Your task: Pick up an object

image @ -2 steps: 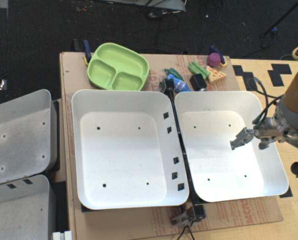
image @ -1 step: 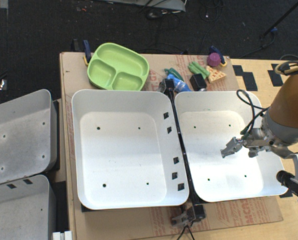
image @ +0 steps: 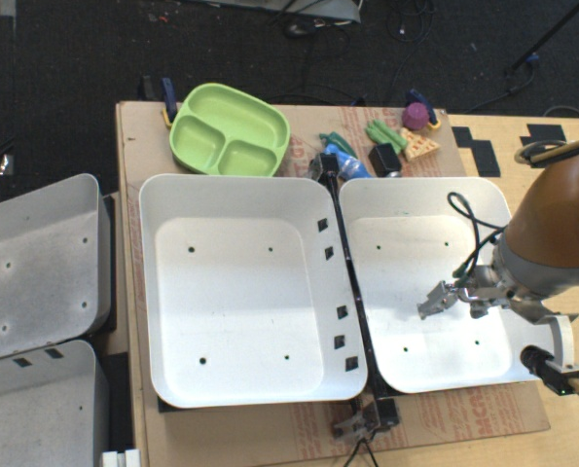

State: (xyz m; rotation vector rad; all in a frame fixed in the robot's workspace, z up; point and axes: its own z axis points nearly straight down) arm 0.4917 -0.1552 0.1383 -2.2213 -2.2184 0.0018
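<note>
My gripper (image: 443,302) hangs low over the right white bin (image: 420,373), near its right middle, reaching in from the orange-banded wrist (image: 554,217). I see nothing held in it. Small objects lie on the bench behind the bins: a purple ball (image: 417,115), a green toy (image: 386,132), a yellow waffle-like piece (image: 421,147), a black block (image: 384,160) and a blue item (image: 350,166). All of them lie far from the gripper.
A light green divided plate (image: 229,131) rests behind the left white bin (image: 172,212). A black divider with clips (image: 345,270) runs between the two bins. A cable (image: 469,224) loops over the right bin near the wrist. Grey trays (image: 36,261) stand off the bench at left.
</note>
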